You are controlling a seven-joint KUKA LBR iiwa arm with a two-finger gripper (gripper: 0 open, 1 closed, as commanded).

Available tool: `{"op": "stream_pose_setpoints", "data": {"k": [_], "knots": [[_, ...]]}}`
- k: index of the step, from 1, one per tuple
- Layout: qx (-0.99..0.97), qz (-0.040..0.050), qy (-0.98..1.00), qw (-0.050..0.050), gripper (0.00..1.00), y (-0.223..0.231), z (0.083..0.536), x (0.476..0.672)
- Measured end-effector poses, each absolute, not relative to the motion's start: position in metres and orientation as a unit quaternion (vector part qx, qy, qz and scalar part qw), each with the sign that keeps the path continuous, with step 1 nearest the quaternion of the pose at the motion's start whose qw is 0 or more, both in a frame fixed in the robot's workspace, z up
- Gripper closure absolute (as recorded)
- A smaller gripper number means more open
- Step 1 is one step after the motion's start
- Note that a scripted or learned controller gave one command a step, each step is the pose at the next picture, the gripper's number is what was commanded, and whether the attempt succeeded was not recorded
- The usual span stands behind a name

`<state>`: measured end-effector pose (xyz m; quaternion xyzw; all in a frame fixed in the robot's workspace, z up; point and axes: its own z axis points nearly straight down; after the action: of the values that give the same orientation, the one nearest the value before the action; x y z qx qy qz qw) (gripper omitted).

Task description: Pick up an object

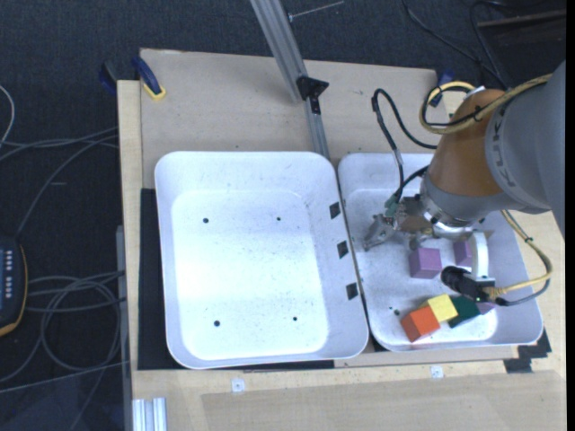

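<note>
Objects for picking lie in the right bin (382,326), all on the near side of the hand (377,233) and toward the arm. We see a purple block (426,260) just beside the wrist, and a second purple piece (462,251) a little further along, partly hidden by a white curved part (482,254) that we cannot identify. Nearer the front rim sit an orange block (418,323), a yellow block (442,309) touching it, and a green block (464,310) pressed against the yellow one; the three form a short row. A black fitting with a cable (460,283) lies just above that row.

The hand hangs low over the floor of the right bin, close to the wall that it shares with the left bin (247,259). Its fingers look slightly spread, with the tips pointing toward that shared wall, and we see nothing between them. The purple block is near the hand but apart from its fingertips; the coloured row is well apart from it.

The grey arm (530,146) with its orange band (463,151) comes in from behind the hand, above the right bin. Black cables (395,137) loop over the tabletop (234,106) beyond the hand, and a metal pole (283,39) rises from the far edge.
</note>
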<state>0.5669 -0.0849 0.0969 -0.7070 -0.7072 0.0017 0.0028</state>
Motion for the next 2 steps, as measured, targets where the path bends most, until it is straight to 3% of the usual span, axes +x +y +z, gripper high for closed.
{"op": "stream_pose_setpoints", "data": {"k": [1,2], "knots": [[-0.707,-0.001,-0.707,0.0,1.0,-0.085,0.11,0.569],[-0.707,-0.0019,-0.708,-0.002,1.0,-0.085,0.154,0.568]]}}
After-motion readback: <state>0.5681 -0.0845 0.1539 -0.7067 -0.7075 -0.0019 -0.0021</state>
